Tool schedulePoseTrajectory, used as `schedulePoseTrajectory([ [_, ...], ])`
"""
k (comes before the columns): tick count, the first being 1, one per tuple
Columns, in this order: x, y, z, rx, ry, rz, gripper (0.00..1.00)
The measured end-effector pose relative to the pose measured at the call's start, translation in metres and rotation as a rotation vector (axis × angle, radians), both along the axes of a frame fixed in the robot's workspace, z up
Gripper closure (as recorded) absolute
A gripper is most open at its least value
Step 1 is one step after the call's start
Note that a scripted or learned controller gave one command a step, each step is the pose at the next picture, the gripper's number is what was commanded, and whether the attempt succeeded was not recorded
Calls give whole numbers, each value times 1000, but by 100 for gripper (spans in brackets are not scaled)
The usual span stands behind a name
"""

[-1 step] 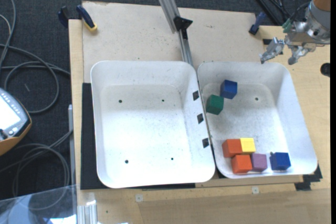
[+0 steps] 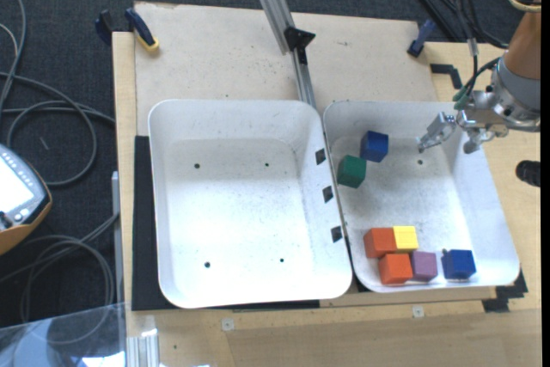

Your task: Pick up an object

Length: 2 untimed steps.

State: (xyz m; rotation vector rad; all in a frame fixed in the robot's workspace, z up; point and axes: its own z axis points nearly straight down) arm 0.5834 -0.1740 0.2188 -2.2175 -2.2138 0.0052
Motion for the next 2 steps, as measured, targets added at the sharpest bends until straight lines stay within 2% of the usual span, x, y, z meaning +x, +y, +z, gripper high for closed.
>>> schedulePoseTrajectory([
  [1,-70,-3,-121,1,4,0,0],
  [2,-101,52,91,-5,-19,5,0],
])
